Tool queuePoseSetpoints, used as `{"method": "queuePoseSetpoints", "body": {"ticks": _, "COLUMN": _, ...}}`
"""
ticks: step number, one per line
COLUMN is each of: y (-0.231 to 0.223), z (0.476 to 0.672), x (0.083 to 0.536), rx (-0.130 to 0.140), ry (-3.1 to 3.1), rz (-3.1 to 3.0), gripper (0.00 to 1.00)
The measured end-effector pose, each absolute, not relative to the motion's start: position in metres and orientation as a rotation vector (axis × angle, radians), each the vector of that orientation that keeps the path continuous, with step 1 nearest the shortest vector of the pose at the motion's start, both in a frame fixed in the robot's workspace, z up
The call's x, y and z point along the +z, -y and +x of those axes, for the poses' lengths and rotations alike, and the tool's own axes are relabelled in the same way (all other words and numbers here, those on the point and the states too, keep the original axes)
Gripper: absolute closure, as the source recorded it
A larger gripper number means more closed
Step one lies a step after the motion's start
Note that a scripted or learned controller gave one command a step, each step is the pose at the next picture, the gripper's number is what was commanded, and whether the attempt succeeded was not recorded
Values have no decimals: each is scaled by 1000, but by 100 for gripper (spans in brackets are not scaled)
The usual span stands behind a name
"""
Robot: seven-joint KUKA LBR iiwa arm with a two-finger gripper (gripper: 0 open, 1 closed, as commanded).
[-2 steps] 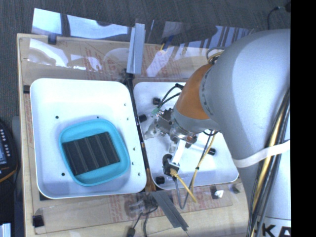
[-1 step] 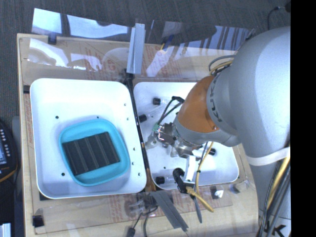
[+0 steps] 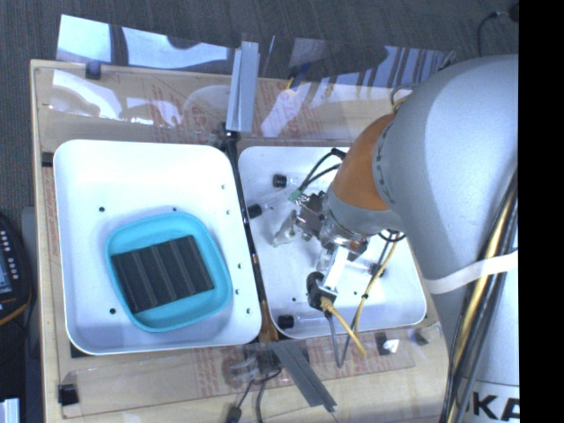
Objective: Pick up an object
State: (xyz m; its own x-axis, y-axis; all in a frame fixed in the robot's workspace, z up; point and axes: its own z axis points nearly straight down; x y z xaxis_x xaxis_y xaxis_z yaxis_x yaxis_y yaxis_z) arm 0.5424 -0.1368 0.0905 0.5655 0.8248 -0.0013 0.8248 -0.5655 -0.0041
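Approach step, gripper [image 3: 295,221] low over right bin [image 3: 398,303].
Whether it was open or clenched could not be told. Blue dish [image 3: 167,271] lay in left bin [image 3: 81,176], well apart; next move likely needed a descent onto a chosen target.

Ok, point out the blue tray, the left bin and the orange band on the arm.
blue tray [image 3: 123,245]: camera view, on its left rim.
left bin [image 3: 141,170]: camera view, on its bare white floor.
orange band [image 3: 359,179]: camera view, on its middle.
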Motion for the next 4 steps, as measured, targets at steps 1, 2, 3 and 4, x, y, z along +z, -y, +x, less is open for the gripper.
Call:
{"method": "queuePoseSetpoints", "body": {"ticks": 1, "y": 99, "z": 481, "x": 94, "rx": -14, "ry": 1117, "rz": -2943, "gripper": 0}}
{"method": "queuePoseSetpoints", "body": {"ticks": 2, "y": 98, "z": 480, "x": 102, "rx": -6, "ry": 1120, "rz": -2937, "gripper": 100}}
{"method": "queuePoseSetpoints", "body": {"ticks": 3, "y": 109, "z": 509, "x": 90, "rx": 8, "ry": 637, "rz": -3071, "gripper": 100}}
{"method": "queuePoseSetpoints", "body": {"ticks": 4, "y": 98, "z": 560, "x": 90, "rx": 9, "ry": 329, "rz": -3121, "gripper": 100}}
